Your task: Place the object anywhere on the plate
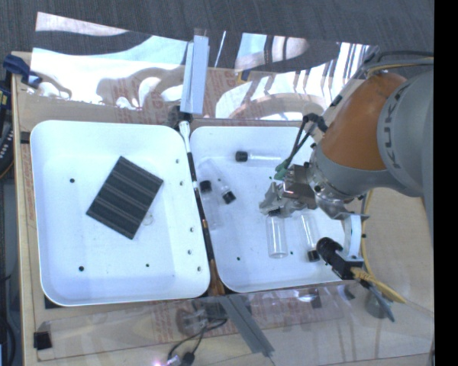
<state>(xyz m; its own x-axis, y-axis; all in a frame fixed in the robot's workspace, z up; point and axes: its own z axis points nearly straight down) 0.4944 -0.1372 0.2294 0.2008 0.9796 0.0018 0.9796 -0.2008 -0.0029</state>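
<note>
A dark ribbed rectangular plate [126, 197] lies tilted in the left bin [53, 265]. Several clear vials with black caps lie in the right bin [244, 277]. One large clear vial [277, 236] lies just below my gripper [282, 203], and a second vial [308, 235] with a black cap lies to its right. My gripper hangs low over the middle of the right bin, right above the top end of the large vial. Nothing is visibly held in it.
Smaller vials lie toward the right bin's left and top: one near the top [248, 156], one by the divider [208, 185], one with a black cap [228, 197]. The arm's orange band [359, 124] looms over the right bin's right side.
</note>
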